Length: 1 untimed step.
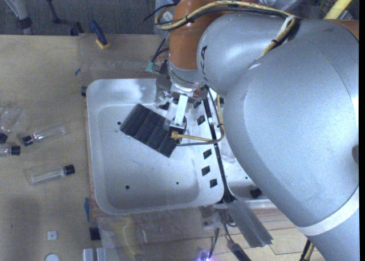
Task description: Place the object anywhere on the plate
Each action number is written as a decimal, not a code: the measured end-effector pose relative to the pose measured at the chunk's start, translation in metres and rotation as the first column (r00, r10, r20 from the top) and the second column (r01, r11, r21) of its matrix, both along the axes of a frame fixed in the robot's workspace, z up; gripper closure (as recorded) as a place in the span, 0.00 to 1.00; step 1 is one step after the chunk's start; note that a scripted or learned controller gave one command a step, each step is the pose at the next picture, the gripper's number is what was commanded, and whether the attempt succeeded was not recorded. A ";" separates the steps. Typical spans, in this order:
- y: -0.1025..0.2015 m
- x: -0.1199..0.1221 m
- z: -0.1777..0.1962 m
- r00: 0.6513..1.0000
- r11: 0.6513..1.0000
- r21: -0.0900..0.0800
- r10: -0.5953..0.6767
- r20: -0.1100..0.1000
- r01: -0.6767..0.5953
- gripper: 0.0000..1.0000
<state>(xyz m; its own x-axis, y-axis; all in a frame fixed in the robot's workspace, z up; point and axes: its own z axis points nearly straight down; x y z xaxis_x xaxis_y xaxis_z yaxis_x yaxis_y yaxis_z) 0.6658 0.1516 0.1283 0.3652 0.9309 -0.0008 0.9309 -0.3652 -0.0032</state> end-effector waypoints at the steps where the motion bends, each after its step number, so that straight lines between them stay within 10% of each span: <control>1: 0.042 0.000 0.060 0.928 0.928 -0.001 0.373 0.004 -0.373 1.00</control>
